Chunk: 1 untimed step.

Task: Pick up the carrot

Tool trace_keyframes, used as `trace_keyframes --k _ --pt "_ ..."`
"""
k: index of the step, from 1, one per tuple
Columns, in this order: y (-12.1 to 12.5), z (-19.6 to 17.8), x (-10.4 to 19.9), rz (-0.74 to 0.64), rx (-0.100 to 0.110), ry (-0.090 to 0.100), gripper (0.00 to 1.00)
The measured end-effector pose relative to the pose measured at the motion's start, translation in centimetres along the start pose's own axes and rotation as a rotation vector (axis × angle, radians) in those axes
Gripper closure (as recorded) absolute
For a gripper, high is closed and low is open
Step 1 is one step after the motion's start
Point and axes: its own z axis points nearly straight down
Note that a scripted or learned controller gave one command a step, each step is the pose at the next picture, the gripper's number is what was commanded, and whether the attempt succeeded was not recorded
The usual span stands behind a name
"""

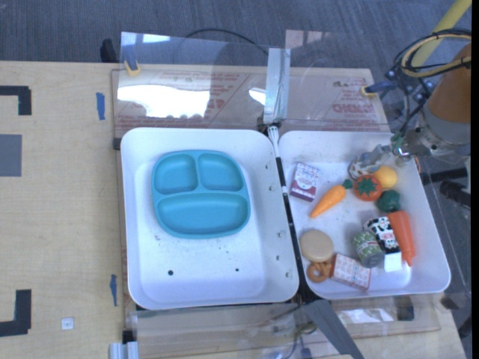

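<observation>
White glossy bin (438, 271) holds tapered orange carrot (328, 200).

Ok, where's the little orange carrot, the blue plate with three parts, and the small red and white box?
Small orange carrot (328, 200), camera view, middle of its body.
Blue three-part plastic plate (200, 214), camera view, its big lower compartment.
Small red and white box (304, 182), camera view, its top face.

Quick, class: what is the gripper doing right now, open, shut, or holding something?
Gripper: cannot be told; it sits at the right bin's far edge, above the tomato, with the carrot lying apart from it.
</observation>
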Motion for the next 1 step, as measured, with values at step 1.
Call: trace_keyframes --k 1 --pt "-0.06 0.00 -0.08 -0.075 0.001 -0.002 0.00"
